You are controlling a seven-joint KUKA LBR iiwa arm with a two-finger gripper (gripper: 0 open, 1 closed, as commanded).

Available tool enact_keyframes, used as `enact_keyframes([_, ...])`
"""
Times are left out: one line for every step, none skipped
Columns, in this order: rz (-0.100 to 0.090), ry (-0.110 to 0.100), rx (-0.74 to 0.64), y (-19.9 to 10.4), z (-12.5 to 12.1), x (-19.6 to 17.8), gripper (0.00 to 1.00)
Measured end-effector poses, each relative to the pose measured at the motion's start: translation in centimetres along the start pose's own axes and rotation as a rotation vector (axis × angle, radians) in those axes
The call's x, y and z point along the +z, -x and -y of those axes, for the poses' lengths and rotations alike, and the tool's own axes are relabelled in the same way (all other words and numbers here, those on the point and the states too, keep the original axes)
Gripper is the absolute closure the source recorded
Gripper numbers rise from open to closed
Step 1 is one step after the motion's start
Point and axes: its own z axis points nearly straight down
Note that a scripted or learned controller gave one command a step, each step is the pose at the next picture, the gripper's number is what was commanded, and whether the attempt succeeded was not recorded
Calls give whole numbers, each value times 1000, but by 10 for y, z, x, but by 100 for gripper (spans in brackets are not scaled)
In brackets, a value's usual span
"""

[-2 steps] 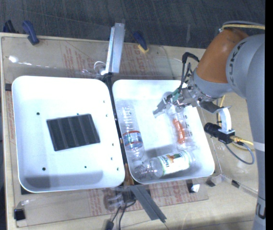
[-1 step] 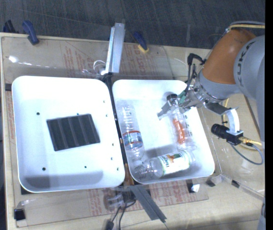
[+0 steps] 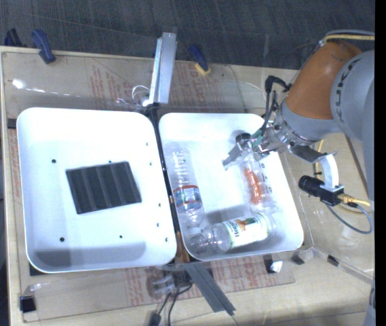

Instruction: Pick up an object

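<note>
- Gripper (image 3: 241,148) sits low over the upper middle of the right bin (image 3: 289,202); its metal fingers look slightly apart with nothing between them, though the view is small and glare makes this unsure.
- Clear tube-like bottle with orange inside (image 3: 255,184) lies just below the jaws, near the bin's right wall; no readable text.
- Water bottle with a blue-red label (image 3: 186,193) lies lengthwise left of and below the jaws, along the bin's left wall; label print too small to read.
- Bottle with a white-green label (image 3: 237,232) lies well below the jaws, across the bin's bottom; brand not legible.
- Left bin (image 3: 36,148), far left of the jaws, holds a dark ribbed rectangular pad (image 3: 103,186).
</note>
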Motion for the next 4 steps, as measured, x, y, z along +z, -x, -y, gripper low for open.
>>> enact_keyframes([-1, -2, -47, 2, -16, 50, 0])
enact_keyframes([1, 1, -113, 1, -10, 30, 0])
enact_keyframes([0, -2, 60, -53, 32, 56, 0])
enact_keyframes([0, -2, 56, -53, 31, 46, 100])
